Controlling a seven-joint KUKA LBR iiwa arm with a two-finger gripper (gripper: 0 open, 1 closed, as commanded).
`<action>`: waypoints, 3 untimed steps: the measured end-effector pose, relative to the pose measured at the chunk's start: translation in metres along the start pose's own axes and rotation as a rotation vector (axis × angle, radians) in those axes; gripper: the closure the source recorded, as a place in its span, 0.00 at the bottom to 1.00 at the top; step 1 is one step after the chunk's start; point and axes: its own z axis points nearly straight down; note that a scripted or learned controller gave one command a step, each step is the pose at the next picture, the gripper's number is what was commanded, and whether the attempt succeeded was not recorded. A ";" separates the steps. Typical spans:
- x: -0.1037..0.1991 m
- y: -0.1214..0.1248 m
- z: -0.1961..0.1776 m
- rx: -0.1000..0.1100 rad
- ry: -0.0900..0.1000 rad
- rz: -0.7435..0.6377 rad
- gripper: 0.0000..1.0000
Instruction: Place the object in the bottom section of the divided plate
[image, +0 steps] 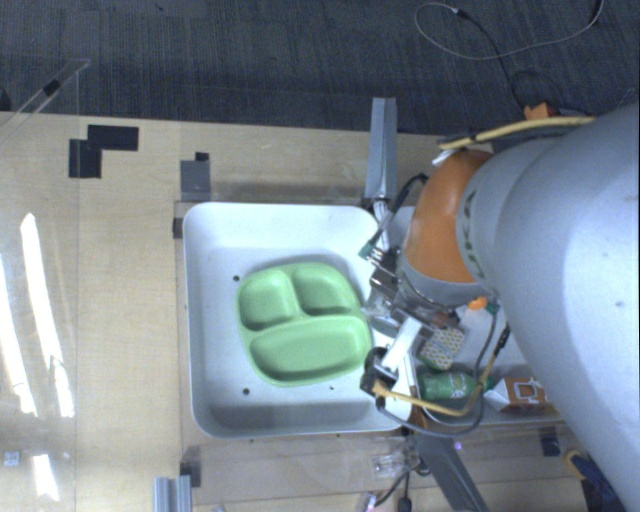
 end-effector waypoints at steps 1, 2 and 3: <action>0.023 -0.043 -0.037 0.028 -0.018 -0.046 1.00; 0.006 -0.024 -0.179 0.020 -0.019 0.210 1.00; 0.016 -0.015 -0.101 0.026 -0.024 0.172 1.00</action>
